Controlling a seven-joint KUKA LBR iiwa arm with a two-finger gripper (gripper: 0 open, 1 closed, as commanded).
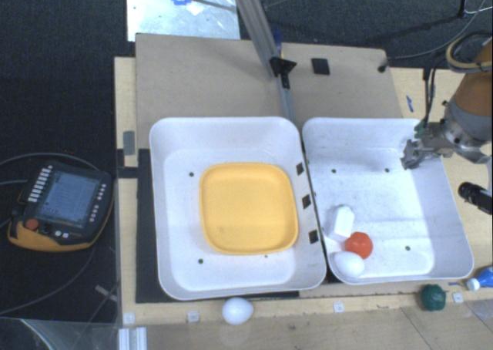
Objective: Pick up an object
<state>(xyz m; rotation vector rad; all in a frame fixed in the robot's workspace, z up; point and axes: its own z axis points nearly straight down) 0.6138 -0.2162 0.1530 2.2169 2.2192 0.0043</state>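
A handheld control pendant [58, 206] with a lit screen lies on the dark floor at the far left, well apart from the table [208, 71].

The left bin [166, 186] holds one item: a yellow square plate [248, 206], lying flat near the middle of the bin floor. On the table edge in front of this bin, outside it, rests a white egg-shaped object [237, 311].

The right bin [443, 210] adjoins the left bin along a shared central edge. Three objects are grouped in its near left corner: a small white block [342, 220], an orange-red ball [358, 245] just beside and in front of the block, and a white egg [349, 264] touching or nearly touching the ball at the bin's front wall. All three rest on the bin floor.

The gripper [414, 154] is positioned over the far right part of the right bin, well apart from the three grouped objects. Nothing is visible between the fingers; whether they are open or closed cannot be determined at this resolution. The arm [470, 113] enters from the right.

A dark green ball [433, 297] sits on the table in front of the right bin's near right corner.
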